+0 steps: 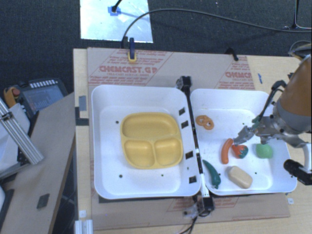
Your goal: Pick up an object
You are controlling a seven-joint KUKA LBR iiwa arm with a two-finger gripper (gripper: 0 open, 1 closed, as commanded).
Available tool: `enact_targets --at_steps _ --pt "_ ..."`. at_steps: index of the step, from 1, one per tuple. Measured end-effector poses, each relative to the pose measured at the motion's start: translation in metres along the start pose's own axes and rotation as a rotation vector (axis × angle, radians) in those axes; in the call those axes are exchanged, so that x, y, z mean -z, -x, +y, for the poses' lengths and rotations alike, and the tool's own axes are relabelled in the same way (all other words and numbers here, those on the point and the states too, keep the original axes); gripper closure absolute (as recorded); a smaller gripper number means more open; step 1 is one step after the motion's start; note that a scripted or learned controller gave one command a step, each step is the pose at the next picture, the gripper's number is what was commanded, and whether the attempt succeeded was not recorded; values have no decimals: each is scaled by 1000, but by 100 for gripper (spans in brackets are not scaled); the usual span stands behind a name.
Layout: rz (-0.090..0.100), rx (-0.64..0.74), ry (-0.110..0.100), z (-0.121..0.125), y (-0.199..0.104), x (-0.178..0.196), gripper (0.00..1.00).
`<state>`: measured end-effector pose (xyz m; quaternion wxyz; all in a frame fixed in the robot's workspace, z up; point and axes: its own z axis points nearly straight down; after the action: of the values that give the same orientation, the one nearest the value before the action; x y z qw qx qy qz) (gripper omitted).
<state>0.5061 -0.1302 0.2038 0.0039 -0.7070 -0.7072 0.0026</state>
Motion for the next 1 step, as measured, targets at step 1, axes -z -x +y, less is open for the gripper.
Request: enact_targets --at_steps 1 --pt "-2 3 11 3 0 5 0"
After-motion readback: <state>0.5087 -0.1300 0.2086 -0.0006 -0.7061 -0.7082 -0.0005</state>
